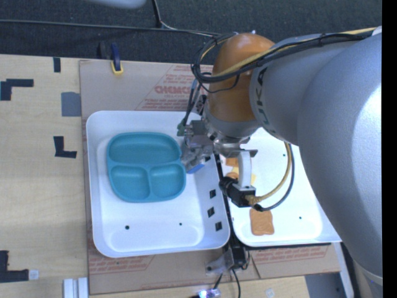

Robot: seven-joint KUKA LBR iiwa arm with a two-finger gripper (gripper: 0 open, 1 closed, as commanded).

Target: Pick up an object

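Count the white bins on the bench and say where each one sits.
2. The left bin holds a blue divided plate. The right bin sits beside it, partly covered by the arm, with an orange piece near its front.

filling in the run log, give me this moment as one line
arm: over the bins' shared edge | gripper: at right rim of blue divided plate in left bin | grasp: unclear | right bin: orange piece

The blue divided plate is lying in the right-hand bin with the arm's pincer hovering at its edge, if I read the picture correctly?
Not quite: the camera view shows the blue divided plate lying in the left-hand bin, not the right-hand one. The rest holds: the arm's pincer is at the plate's right edge.
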